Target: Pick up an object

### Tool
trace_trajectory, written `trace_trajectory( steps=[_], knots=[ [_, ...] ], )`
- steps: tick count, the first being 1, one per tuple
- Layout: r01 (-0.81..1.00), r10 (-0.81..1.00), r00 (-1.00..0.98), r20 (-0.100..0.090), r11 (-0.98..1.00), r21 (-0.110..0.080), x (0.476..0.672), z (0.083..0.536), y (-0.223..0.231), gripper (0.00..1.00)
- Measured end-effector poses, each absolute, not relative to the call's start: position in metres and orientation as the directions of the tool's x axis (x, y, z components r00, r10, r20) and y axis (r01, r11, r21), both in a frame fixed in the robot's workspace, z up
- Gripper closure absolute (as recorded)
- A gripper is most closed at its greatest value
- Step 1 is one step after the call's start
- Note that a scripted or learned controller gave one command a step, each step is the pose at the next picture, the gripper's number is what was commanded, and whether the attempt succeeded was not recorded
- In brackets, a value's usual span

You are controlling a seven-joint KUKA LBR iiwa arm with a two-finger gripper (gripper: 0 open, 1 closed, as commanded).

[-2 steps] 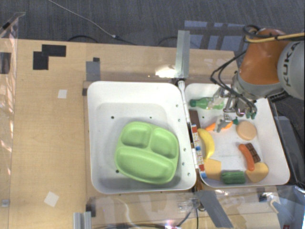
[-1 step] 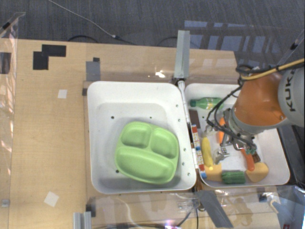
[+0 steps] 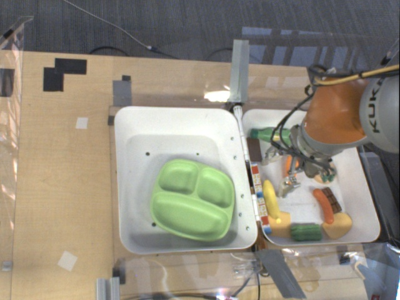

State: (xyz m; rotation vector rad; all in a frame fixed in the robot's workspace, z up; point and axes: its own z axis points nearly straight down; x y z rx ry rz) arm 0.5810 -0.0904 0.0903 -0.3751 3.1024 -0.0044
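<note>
— What am I looking at, going left to right?

— I'm seeing the left bin (image 3: 125, 167) holding a green divided plate (image 3: 194, 199). The right bin (image 3: 369, 217) is carrying a yellow banana (image 3: 270, 197), a dark green block (image 3: 305, 232), an orange sausage-like piece (image 3: 324, 205) and a green bottle (image 3: 265, 134).

— And the hand?

— The gripper (image 3: 289, 184) is hanging low over the right bin, just beside the banana; I can't tell its state. The arm (image 3: 337, 114) is showing "KU" lettering.
</note>
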Motion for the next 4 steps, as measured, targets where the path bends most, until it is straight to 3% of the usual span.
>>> trace_trajectory(
  steps=[1, 2, 3, 4],
  knots=[
    [-0.243, -0.243, -0.969, -0.033, 0.97, -0.009, 0.586, 0.106, -0.089, 1.0],
    [0.0, 0.0, -1.0, -0.022, 1.0, -0.004, 0.595, 0.27, -0.126, 1.0],
    [-0.004, -0.004, -1.0, -0.023, 1.0, -0.002, 0.596, 0.279, -0.124, 1.0],
    [-0.026, -0.026, -1.0, -0.01, 1.0, 0.003, 0.655, 0.268, -0.057, 1.0]
  ],
)
